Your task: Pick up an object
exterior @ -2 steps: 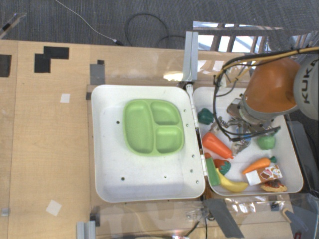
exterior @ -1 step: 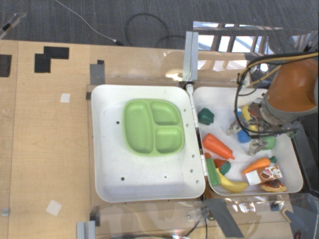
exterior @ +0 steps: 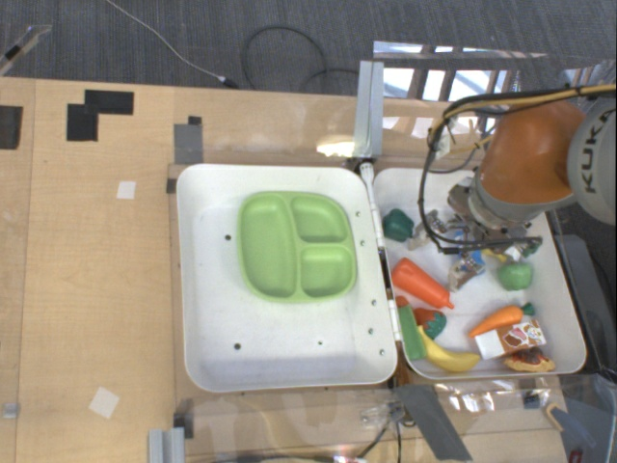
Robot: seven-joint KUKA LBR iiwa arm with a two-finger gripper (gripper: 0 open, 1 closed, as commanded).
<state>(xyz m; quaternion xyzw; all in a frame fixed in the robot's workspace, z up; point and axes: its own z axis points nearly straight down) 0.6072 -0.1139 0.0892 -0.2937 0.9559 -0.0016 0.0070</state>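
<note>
My claw (exterior: 469,266) hangs low in the right bin (exterior: 569,307); I cannot tell its state, since my wrist and cables cover it. Around it lie toy foods: an orange carrot (exterior: 421,284) with a green top just to its left, a dark green piece (exterior: 397,225) near the bin's upper left, a green round fruit (exterior: 516,276) to the right, a smaller carrot (exterior: 499,319), a yellow banana (exterior: 446,356) along the front wall, a small printed box (exterior: 522,337). The left bin (exterior: 207,355) carries a light green divided plate (exterior: 295,245). The bench (exterior: 87,287) is pale wood with black marks at its far left; beyond it lies grey carpet (exterior: 193,17) with a cable.
</note>
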